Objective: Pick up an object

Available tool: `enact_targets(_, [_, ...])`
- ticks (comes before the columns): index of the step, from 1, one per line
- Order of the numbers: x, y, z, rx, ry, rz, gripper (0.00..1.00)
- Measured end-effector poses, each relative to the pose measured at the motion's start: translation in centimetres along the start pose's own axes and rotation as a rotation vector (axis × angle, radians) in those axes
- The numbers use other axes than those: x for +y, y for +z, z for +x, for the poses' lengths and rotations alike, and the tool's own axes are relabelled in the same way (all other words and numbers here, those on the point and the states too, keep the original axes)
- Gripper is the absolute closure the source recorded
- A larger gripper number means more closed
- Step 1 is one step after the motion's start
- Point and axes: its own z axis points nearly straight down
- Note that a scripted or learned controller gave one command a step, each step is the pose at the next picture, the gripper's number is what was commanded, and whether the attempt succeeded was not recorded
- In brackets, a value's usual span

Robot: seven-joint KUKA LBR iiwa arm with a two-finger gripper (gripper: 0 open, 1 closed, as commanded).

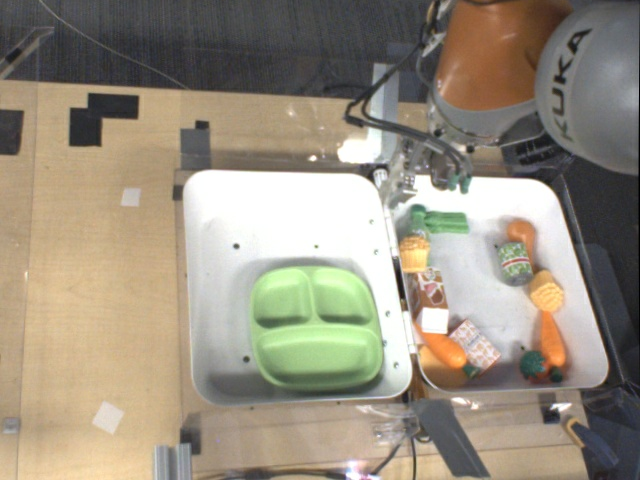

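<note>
My gripper (pixel 432 175) hangs over the far left corner of the right bin (pixel 575 230), just beyond a flat green block (pixel 441 222). Nothing shows in its grip. Toys lie scattered in the right bin: a yellow and orange cone-like piece (pixel 413 251), a brown packet (pixel 430 287), a white cube (pixel 434 319), an orange carrot (pixel 443 351) and a small patterned box (pixel 479 346). Along the right side lie a green and red can (pixel 514 262), a yellow lump (pixel 546 291) and a second carrot (pixel 552 340).
The left bin (pixel 230 218) holds a green divided plate (pixel 315 326) in its near half. A raised wall (pixel 393 258) separates the two bins. The orange and grey arm (pixel 500 48) looms over the right bin's far edge. Cables (pixel 385 93) trail beside the wrist.
</note>
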Motion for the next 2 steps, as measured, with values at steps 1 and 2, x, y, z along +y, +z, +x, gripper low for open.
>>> enact_targets(1, [-0.1, -1.5, -0.3, -0.014, 0.001, -0.002, 1.0])
enact_targets(2, [-1.7, 0.2, -2.2, -0.003, -0.083, 0.002, 1.0])
